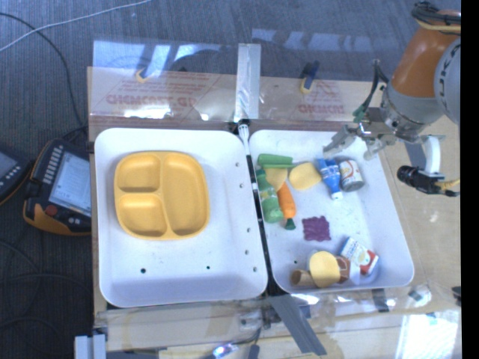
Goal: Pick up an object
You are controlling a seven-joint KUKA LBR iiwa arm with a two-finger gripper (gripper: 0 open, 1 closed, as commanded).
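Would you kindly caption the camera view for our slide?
Gripper hovers open above right bin of toy food; yellow tray in left bin.

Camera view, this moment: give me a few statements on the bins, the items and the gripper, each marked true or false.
1. The yellow divided plate lies in the left bin. True.
2. The gripper holds the carrot. False: the carrot lies in the right bin, apart from the gripper, which is over that bin's far right corner.
3. The purple grape bunch lies in the right bin. True.
4. The blue tube lies on the yellow plate. False: it lies in the right bin beside a small can.
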